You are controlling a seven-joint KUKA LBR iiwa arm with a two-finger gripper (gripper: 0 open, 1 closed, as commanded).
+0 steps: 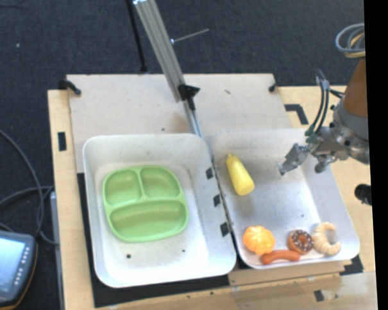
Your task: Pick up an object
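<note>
The yellow bottle (pixel 239 174) lies on its side in the right bin (pixel 323 184), left of the gripper (pixel 304 158), whose fingers appear spread and empty; judged light, rigid, slippery, best gripped across the body.

You see five candidate objects in the right bin (pixel 324 197): a yellow mustard bottle (pixel 239 175) lying on its side near the bin's upper left wall, cap pointing away from you; along its near wall an orange pumpkin (pixel 258 239), a red-orange sausage (pixel 280 257), a chocolate doughnut (pixel 301 241) and a pale pretzel (pixel 326 238)
</note>
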